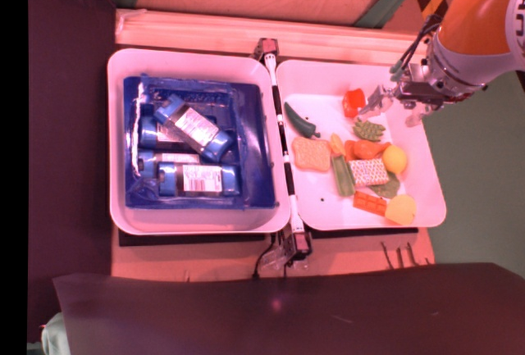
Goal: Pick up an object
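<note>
Not much done yet, by the looks of it. The gripper (382,102) hangs at the upper right of the frame, fingers apart, nothing between them, just beside the red pepper (353,102). The toy pile (367,165) below sits unpicked in the right bin (324,218).

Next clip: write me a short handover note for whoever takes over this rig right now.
Gripper: over the right bin, beside the red pepper; nothing visibly held.
Right bin: toy food heaped at centre, including a green pepper, cracker and lemon.
Left bin: blue tray with bottles.
Done: nothing lifted.
Left: grasp one object and raise it.
</note>
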`<state>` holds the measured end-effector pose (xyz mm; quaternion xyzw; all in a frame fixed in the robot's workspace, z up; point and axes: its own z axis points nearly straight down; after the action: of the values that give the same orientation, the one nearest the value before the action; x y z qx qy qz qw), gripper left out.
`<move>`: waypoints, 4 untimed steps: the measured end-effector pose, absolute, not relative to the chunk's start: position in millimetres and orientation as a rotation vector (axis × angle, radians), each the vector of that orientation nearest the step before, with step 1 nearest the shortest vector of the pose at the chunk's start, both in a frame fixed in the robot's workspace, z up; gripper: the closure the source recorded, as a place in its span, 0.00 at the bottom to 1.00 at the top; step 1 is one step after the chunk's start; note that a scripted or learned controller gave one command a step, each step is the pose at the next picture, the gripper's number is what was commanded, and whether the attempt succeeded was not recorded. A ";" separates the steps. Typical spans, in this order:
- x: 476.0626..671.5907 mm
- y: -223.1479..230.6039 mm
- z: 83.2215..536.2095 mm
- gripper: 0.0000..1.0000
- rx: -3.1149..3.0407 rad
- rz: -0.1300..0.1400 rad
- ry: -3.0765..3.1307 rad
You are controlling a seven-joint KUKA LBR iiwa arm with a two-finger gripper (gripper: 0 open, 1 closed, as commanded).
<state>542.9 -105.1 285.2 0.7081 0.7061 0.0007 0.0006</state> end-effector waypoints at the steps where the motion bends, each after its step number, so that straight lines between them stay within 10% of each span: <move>1: 536.8 -102.6 226.4 0.00 2.228 -0.004 2.218; 4: 538.7 -104.0 99.2 0.00 2.213 0.018 2.206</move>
<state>538.7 -104.0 99.2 0.7082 0.7059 0.0057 0.0083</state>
